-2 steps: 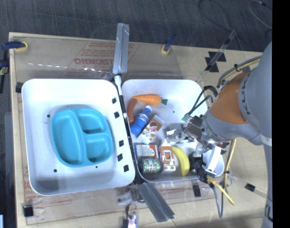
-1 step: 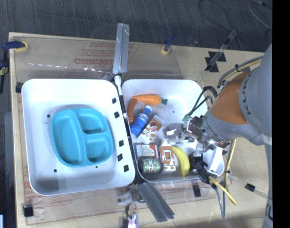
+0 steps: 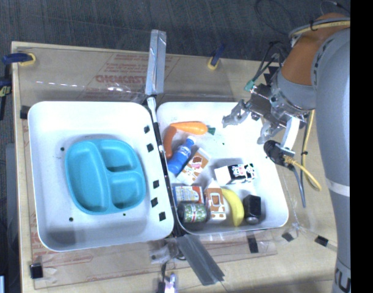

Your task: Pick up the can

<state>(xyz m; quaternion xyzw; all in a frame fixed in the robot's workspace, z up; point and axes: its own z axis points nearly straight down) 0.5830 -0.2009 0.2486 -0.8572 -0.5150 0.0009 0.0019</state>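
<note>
The can (image 3: 193,212) is dark green with a silver rim and lies on its side at the front left of the right bin (image 3: 278,182), between a small carton and the bin wall. My gripper (image 3: 249,126) hovers over the back right of that bin, well away from the can. Its fingers are open with nothing between them.
The right bin also holds a carrot (image 3: 187,127), a blue bottle (image 3: 181,155), small cartons (image 3: 196,166), a cow-patterned box (image 3: 235,173), a banana (image 3: 235,205) and a black object (image 3: 253,207). A blue divided tray (image 3: 105,176) lies in the left bin (image 3: 46,133).
</note>
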